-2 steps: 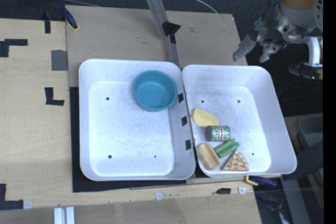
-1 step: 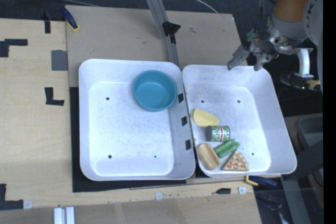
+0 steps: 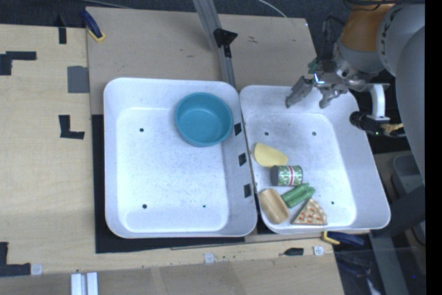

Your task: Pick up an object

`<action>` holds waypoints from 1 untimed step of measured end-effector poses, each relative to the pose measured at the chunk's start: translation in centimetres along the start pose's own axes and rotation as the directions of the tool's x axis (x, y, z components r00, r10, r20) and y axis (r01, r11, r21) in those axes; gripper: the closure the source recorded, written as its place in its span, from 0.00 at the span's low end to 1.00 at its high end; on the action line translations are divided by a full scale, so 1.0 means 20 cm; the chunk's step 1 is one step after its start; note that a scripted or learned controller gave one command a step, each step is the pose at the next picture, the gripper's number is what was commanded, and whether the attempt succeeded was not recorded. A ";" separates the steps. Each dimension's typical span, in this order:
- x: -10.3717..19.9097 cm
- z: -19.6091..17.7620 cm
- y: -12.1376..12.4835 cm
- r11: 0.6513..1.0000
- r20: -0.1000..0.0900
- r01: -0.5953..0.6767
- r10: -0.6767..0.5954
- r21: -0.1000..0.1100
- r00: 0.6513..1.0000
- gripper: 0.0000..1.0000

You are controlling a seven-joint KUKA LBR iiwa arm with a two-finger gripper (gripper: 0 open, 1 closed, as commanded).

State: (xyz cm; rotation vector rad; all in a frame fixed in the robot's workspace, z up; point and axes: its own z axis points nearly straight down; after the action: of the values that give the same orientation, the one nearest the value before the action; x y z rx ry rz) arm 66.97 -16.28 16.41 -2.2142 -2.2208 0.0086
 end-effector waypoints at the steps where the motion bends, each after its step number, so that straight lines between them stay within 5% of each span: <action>1: -0.04 0.27 0.02 1.000 0.001 -0.002 0.002 -0.001 1.000 0.00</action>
State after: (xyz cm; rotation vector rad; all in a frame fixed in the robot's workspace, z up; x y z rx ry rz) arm 67.34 -17.08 11.08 -2.2172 -2.2202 0.0080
